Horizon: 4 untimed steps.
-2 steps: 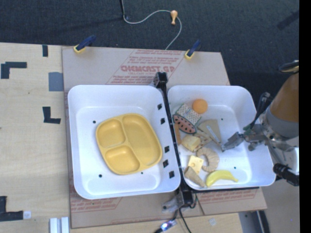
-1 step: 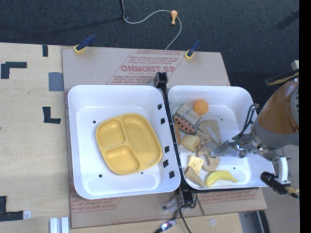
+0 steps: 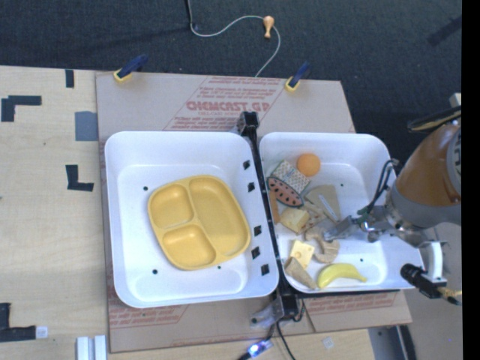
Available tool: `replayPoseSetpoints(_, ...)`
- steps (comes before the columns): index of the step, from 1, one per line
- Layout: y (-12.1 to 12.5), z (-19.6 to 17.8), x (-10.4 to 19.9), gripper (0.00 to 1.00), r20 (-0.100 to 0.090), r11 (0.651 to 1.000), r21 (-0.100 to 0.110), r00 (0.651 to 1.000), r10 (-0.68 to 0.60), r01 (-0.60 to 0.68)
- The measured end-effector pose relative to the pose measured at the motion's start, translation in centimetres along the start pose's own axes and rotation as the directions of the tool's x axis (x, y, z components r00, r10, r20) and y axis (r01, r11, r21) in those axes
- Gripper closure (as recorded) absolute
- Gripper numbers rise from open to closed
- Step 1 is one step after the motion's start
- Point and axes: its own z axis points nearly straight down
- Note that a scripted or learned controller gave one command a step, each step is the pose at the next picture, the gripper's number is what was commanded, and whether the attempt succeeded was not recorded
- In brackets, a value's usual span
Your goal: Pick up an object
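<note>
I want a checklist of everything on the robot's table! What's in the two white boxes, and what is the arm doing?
Surface: wooden bench with a cardboard sheet under two white bins.
Job's things: right bin holds a banana, an orange ball, a watermelon slice and pale blocks in a pile.
Clutter: left bin holds a yellow divided plate.
Grippers: end effector low in the right bin over the pile; finger state unclear.
Cables: thin white cord on the dark floor; black cable at the arm.
Surroundings: two clamps on the cardboard.
</note>
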Motion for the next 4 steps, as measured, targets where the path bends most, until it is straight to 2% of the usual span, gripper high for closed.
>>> replayPoseSetpoints(1,0.1,-1.1,0.0,1.00,0.004,1.000,-0.006,1.000,0.000,0.000)
replayPoseSetpoints(2,-0.7,-6.6,0.5,1.00,0.003,1.000,0.004,1.000,-0.001,0.001)
replayPoseSetpoints(3,-0.4,-10.9,0.1,1.00,0.004,1.000,0.003,1.000,-0.001,0.001)
replayPoseSetpoints(4,-0.3,-13.6,0.1,1.00,0.003,1.000,0.005,1.000,-0.001,0.001)
